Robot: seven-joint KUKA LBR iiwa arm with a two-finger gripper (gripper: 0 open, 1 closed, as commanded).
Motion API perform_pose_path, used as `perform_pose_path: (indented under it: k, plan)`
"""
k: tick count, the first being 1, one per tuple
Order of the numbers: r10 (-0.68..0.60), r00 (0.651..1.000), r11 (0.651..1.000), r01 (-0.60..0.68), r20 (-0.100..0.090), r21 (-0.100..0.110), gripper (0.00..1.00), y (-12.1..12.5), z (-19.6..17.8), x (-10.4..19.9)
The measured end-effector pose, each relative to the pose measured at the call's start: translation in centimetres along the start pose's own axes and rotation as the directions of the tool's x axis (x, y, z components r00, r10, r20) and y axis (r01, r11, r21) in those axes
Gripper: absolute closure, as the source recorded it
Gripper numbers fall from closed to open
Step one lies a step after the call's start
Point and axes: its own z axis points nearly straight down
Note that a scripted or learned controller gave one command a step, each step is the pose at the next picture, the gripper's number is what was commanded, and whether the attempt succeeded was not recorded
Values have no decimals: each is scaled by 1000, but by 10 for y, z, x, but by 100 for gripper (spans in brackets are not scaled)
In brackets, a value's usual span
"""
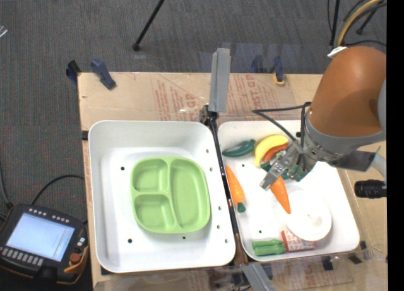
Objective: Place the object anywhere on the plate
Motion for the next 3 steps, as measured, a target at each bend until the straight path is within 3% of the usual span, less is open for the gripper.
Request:
perform_pose_path:
  k: [1, 2, 3]
  plan:
    - [-177, 984, 984, 177, 1, -1, 100, 78, -3, 29]
    - [-317, 949, 949, 317, 1, -1, 100, 149, 20, 80]
    - [-316, 949, 949, 316, 3, -2, 0, 149, 19, 80]
